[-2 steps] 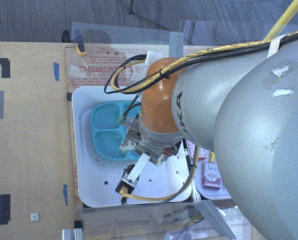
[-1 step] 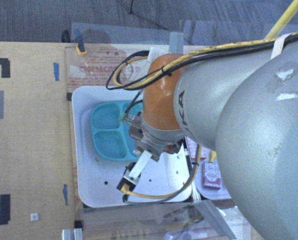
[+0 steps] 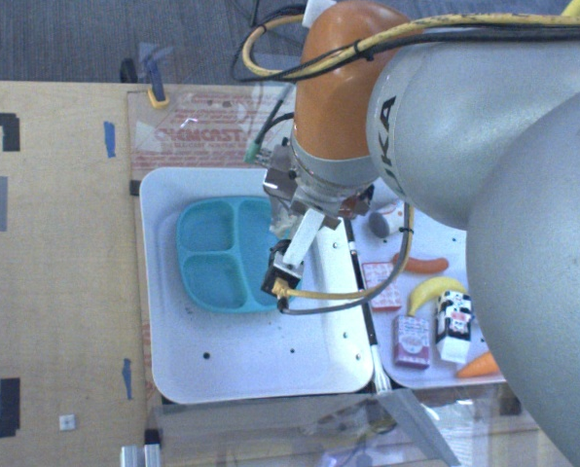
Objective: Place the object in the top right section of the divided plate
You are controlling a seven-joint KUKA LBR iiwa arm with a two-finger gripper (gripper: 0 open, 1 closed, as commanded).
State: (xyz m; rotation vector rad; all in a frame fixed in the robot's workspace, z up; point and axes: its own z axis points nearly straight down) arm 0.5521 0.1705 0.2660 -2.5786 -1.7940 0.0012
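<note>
While the arm reaches in from the right, you see its gripper (image 3: 288,212) low over the left bin (image 3: 232,358), at the right edge of the teal divided plate (image 3: 182,261). The plate lies flat in the far half of that bin. The wrist covers the gripper from above, so you cannot tell whether it is wide, narrow or holding anything. The plate's far right section (image 3: 254,224) lies partly under the gripper. You cannot tell which thing is the task's object. The loose things you can see all lie in the right bin (image 3: 436,377), apart from the plate: a grey lump (image 3: 379,226) farthest, an orange sausage shape (image 3: 424,265), a banana (image 3: 434,290), a pale pink packet (image 3: 380,285), a darker pink box (image 3: 412,341), a black-and-white carton (image 3: 453,324) and an orange piece (image 3: 480,365) nearest.
</note>
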